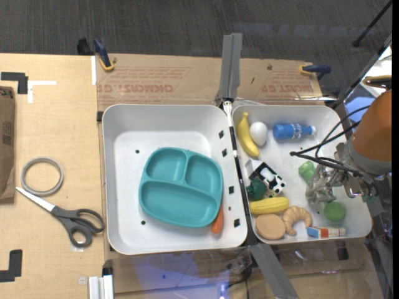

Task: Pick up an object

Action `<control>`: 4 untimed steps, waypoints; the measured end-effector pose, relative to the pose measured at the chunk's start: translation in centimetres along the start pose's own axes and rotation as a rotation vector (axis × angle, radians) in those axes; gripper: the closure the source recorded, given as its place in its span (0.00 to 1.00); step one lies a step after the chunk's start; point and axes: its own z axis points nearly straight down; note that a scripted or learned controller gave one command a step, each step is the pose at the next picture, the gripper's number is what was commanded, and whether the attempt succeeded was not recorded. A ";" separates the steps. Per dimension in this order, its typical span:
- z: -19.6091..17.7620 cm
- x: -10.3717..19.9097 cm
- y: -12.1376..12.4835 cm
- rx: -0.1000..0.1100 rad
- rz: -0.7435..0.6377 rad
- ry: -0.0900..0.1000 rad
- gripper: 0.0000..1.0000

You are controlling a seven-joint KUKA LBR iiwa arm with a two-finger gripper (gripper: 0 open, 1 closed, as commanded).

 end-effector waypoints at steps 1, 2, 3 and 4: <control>-0.1 -7.5 -2.1 0.000 0.090 -0.003 0.00; 0.0 -2.9 -2.0 0.000 0.182 0.000 0.00; -0.1 2.3 -1.9 0.000 0.263 -0.001 0.00; -0.1 -4.0 -2.0 0.001 0.334 -0.002 0.00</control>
